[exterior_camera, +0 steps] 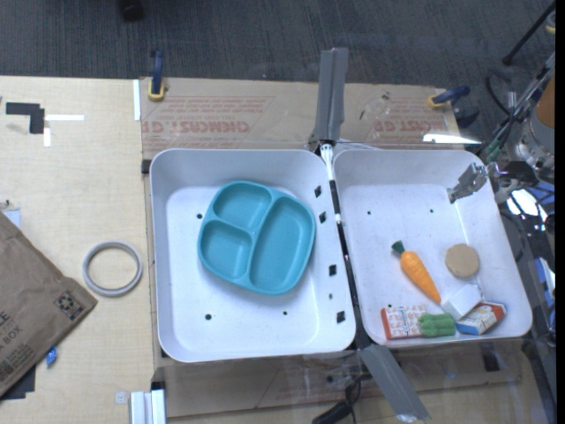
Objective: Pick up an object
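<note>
Currently, gripper [466, 184] hovers at the right bin [503, 237] rim; jaw state indeterminate. Carrot [418, 273] lies at 7 o'clock, well apart.

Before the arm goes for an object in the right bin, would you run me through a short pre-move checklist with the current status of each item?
1. Gripper above the right bin, near its far right corner: ok.
2. Nothing between the fingers: cannot tell, too small and blurred.
3. Carrot lies apart from its neighbours, open approach: ok.
4. Round tan disc lies free of the other items: ok.
5. Green toy, red-and-white box and small carton crowd the near wall: not ok for a clean grasp.
6. Blue divided plate sits in the left bin, out of the way: ok.
</note>
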`<state>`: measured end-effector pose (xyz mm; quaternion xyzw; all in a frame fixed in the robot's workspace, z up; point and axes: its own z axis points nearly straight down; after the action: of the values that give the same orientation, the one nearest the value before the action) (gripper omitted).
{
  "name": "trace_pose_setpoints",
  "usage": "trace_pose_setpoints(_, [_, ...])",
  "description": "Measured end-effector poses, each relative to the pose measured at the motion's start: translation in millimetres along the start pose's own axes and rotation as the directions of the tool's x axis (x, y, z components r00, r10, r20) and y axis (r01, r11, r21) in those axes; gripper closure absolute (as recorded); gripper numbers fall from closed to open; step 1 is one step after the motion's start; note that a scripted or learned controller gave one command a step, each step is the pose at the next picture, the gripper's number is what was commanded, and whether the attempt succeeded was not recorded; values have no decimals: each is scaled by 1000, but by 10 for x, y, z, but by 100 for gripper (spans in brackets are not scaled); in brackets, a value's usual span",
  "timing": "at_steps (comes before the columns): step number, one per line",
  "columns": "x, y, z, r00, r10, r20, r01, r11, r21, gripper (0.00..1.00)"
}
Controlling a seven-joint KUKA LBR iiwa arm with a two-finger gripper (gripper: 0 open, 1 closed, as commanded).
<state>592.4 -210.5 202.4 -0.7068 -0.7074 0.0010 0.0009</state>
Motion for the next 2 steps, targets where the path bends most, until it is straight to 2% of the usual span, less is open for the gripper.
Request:
trace_pose_setpoints(1, [672,-727,992,998,60,-1,-60,998,1,0])
trace_pose_setpoints(2, [713,-981,1115,1000,2,-1,-2,1000,0,0])
